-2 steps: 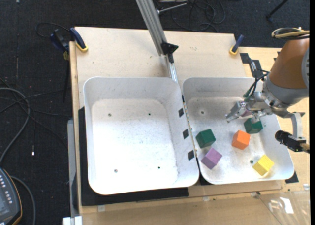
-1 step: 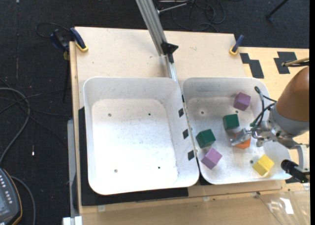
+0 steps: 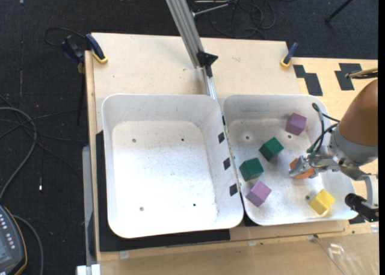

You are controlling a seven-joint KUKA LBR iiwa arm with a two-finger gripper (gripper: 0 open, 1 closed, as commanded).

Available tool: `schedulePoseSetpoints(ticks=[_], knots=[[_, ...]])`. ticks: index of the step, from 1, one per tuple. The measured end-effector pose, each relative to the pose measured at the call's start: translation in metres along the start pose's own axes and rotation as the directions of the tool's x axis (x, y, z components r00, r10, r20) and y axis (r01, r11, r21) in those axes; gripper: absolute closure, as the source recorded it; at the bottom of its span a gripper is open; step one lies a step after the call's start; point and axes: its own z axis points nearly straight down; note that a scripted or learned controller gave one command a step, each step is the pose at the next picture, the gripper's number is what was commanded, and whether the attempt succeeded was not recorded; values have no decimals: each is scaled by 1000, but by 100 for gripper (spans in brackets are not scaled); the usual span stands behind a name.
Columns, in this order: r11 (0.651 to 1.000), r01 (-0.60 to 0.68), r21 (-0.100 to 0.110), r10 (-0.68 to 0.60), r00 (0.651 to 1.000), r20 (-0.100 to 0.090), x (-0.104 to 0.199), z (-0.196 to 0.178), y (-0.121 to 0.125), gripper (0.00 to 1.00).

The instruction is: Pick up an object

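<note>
The table (image 3: pixel 180 63) carries two shallow white bins side by side. The left bin (image 3: pixel 120 111) holds no blocks; the right bin (image 3: pixel 240 108) holds all of them. The arm (image 3: pixel 364 123) enters from the right, and its gripper (image 3: pixel 302 167) sits low over the right bin's floor, just at an orange block (image 3: pixel 302 168) that lies right of centre in that bin.

Whether the jaws are released or clenched on that block cannot be told: the metal tip covers most of it.

Step in hand, as judged: securing the orange block. To do it well, the jaws should straddle the block squarely, settle to the bin floor before closing, and lift straight up, clear of the yellow block (image 3: pixel 322 201) nearby.

Count of blocks, six in all: two green (image 3: pixel 251 168) (image 3: pixel 271 148), two purple (image 3: pixel 258 193) (image 3: pixel 295 123), one yellow, one orange.
</note>
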Motion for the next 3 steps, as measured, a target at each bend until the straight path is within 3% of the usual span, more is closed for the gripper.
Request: schedulePoseSetpoints(ticks=[1,2,3], knots=[[1000,12,-8,-12,1000,0,53,-66,61,100],[1000,12,0,-12,1000,-4,161,-85,71,100],[1000,10,5,-10,1000,-3,220,-84,63,100]])
